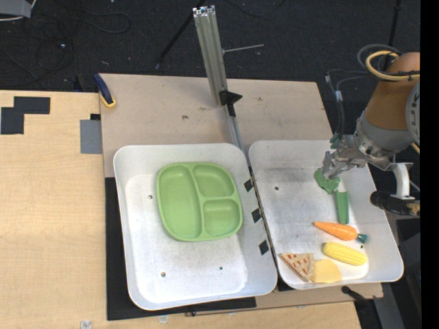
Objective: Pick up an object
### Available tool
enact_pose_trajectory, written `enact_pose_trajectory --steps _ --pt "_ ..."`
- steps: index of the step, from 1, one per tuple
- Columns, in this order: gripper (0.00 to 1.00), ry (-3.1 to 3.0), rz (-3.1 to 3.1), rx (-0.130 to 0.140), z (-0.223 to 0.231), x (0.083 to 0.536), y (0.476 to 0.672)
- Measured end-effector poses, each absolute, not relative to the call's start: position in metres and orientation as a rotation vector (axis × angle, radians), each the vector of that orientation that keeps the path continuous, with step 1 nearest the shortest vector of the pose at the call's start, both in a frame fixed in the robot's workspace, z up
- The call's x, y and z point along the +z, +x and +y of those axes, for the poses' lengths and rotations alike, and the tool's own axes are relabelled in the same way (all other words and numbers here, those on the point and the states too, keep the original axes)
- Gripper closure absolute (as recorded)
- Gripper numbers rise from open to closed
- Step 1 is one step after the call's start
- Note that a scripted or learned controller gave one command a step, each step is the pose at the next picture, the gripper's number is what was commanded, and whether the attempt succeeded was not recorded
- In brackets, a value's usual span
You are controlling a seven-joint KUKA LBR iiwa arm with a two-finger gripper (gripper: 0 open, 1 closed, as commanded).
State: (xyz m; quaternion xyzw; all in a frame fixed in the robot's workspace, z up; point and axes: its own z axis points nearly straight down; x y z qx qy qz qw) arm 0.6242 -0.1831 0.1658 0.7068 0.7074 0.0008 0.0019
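In the right bin (288,197) lie several toy foods. A green utensil-like piece (341,204) has its rounded head at the upper end and its handle pointing toward the front. Below it are an orange carrot (336,230), a yellow corn cob (345,253), a pizza slice (298,264) and a pale yellow chunk (327,272). My gripper (334,168) hangs low over the bin's right half, right at the green piece's head, and hides part of it. The green piece still rests on the bin floor.
The left bin (137,252) holds a green divided plate (199,201). An aluminium post (212,53) rises behind the bins. Black clips (255,214) sit along the seam between the bins. The arm (391,112) enters from the right.
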Motion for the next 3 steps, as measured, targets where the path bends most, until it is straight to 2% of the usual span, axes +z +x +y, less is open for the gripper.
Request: enact_pose_trajectory --steps 1,2,3 --pt "1.0 2.216 2.221 0.003 -0.177 0.228 0.625" --pt "1.0 2.219 2.218 0.003 -0.183 0.285 0.617" --pt "1.0 2.22 2.228 -0.001 -0.141 0.277 0.611"
